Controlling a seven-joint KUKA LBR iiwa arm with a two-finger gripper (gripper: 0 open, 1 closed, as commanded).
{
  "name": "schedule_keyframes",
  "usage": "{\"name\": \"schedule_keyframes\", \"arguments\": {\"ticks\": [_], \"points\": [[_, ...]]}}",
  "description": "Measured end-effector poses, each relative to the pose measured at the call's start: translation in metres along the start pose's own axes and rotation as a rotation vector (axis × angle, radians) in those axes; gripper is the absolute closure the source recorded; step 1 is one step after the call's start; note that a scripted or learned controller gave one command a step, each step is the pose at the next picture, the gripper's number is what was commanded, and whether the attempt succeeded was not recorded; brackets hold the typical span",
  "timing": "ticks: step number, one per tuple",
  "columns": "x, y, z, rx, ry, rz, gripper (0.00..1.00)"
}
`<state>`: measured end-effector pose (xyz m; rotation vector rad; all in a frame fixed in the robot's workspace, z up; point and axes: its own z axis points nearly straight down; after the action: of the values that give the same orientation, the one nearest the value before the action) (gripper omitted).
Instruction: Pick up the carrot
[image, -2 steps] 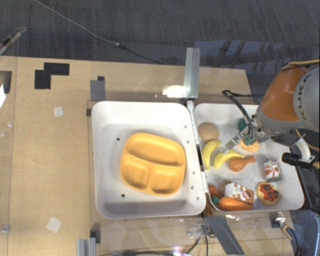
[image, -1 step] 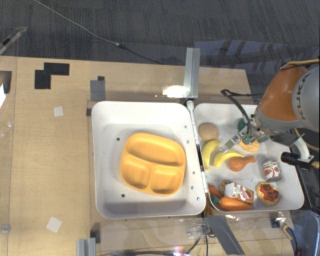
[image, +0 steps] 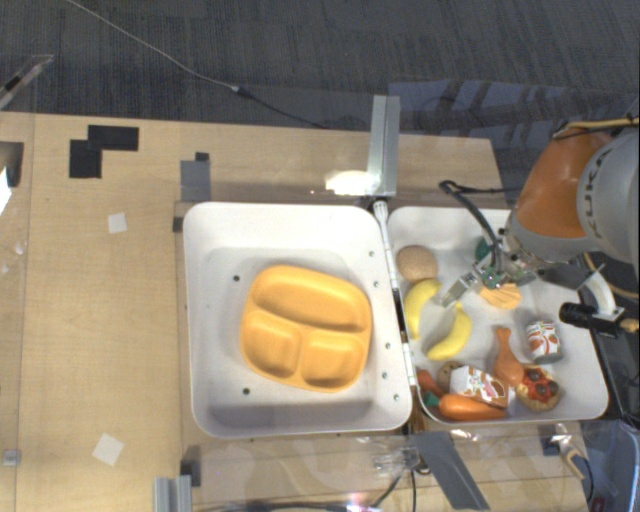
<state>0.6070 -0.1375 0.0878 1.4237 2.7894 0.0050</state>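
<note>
While the left bin (image: 200, 300) carries just a yellow compartment tray (image: 305, 326) sitting near its middle, all the action is across the divider in the right bin (image: 597, 400), and it is crowded over there. A brown bread roll (image: 417, 263) sits at the upper left, a banana (image: 436, 316) curls just below it, and down at the near wall lies the carrot (image: 471, 407), orange and flat, wedged beside a small printed carton (image: 476, 382) and close to a chicken drumstick (image: 506, 359). The gripper (image: 492, 267) hovers well up the bin from the target, above an orange slice (image: 501, 295), and whether its fingers are spread or closed cannot be told from this angle. Here is the worry: the carrot hugs the bin's near edge, so a finger could likely land on the rim or jam against the carton, and a sloppy close might snag the carton or drumstick instead. Open room looks scarce around the carrot; the clearest lane seems to run down the bin's middle, past the banana, with a can (image: 542, 340) and a pizza slice (image: 539, 388) crowding the right side.
</note>
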Motion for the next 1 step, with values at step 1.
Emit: {"name": "schedule_keyframes", "arguments": {"ticks": [1], "points": [[0.0003,-0.0097,-0.042,0.0,0.0,0.103,0.0]]}}
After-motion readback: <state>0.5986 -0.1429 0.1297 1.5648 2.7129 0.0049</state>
